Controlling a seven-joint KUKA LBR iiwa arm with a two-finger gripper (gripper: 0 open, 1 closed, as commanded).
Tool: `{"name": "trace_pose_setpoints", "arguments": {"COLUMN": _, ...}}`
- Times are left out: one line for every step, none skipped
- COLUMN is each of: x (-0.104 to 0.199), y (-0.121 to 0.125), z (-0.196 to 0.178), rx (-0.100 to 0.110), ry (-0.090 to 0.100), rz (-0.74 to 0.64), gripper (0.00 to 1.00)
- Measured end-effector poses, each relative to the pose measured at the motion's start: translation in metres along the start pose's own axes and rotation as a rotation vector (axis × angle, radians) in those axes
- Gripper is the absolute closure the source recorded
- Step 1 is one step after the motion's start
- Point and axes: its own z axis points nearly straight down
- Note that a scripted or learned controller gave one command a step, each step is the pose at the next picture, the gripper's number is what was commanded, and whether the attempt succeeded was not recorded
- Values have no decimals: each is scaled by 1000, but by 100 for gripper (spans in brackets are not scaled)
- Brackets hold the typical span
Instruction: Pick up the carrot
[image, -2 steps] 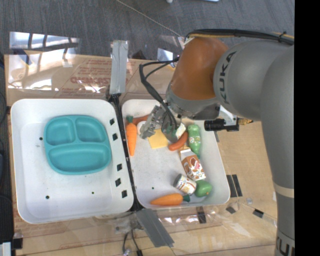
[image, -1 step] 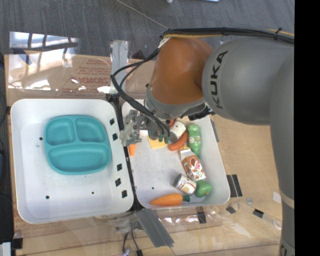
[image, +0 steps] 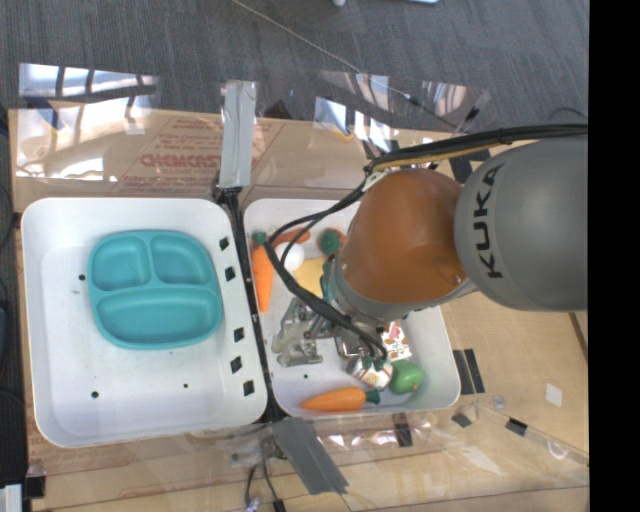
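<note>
Pincer low in rt bin, carrot just beside; grip state unclear.

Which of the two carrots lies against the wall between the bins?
The upper carrot, lying lengthwise along the dividing wall of the right bin. The other carrot lies crosswise by the bin's near edge.

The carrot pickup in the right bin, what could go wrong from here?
1. There are two carrots: one upright along the left wall, one lying at the front. The gripper hangs between them, so it may commit to neither.
2. The left carrot hugs the bin wall, leaving a finger little room.
3. The front carrot touches a green toy, which could get nudged or grabbed too.
</note>
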Motion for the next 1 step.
{"name": "trace_pose_setpoints", "arguments": {"x": -20, "y": -61, "z": -1, "rx": 1, "ry": -3, "rz": 38, "gripper": 100}}
